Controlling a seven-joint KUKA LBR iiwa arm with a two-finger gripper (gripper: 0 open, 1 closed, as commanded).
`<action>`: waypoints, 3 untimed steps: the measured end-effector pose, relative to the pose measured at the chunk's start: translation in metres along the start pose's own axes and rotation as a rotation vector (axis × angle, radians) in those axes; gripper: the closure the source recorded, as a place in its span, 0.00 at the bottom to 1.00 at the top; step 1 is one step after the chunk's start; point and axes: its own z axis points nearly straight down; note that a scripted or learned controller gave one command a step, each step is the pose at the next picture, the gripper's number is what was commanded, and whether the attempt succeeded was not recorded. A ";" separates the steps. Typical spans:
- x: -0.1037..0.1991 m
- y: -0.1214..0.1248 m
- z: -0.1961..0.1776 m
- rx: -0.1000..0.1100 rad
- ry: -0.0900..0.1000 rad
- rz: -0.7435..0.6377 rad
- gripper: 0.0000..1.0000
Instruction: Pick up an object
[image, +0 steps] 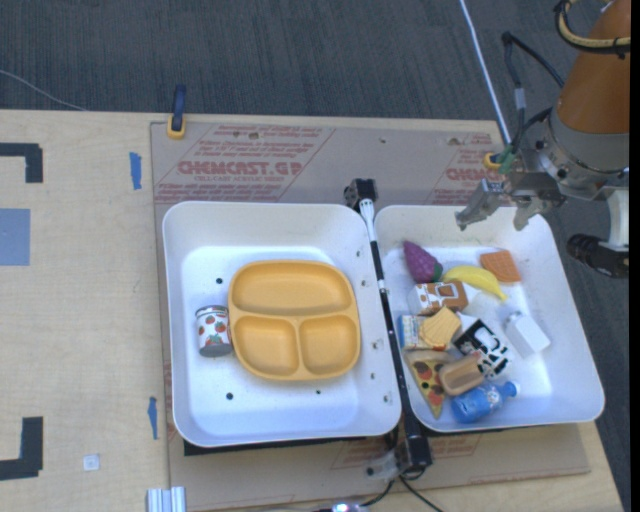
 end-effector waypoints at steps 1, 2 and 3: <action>-0.025 -0.099 0.120 0.001 0.000 0.002 0.00; -0.017 -0.113 0.152 -0.003 -0.001 0.001 0.00; -0.017 -0.112 0.142 -0.007 -0.002 0.002 1.00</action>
